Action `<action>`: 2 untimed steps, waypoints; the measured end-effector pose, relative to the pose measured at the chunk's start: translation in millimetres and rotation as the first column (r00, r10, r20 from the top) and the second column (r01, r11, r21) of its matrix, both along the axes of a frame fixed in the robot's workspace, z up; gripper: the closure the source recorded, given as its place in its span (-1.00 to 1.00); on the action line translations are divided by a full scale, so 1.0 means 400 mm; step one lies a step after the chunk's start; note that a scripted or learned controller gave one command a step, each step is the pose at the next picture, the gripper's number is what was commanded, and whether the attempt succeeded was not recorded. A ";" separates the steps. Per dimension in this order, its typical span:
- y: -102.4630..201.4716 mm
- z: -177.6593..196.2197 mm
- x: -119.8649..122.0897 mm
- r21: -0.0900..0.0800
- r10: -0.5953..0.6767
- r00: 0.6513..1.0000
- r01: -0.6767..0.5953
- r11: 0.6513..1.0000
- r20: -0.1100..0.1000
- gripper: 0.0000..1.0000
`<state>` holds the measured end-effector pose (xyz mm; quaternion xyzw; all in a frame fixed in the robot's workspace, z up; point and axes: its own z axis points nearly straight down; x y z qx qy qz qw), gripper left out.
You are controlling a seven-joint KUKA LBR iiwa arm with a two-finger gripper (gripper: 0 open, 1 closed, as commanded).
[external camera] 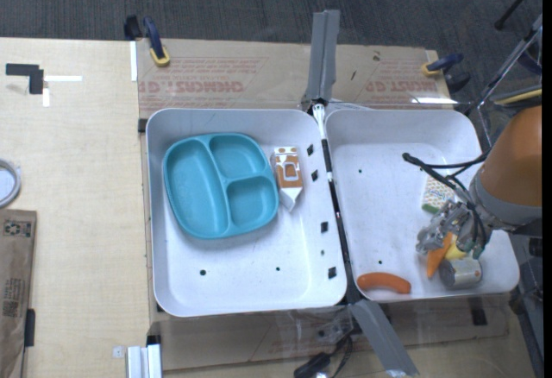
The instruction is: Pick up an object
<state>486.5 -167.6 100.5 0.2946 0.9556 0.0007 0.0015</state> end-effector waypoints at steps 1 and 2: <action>0.333 0.293 0.088 -0.001 0.208 0.978 -0.208 0.978 -0.002 1.00; 0.332 0.293 0.088 -0.001 0.207 0.978 -0.207 0.978 -0.002 -1.00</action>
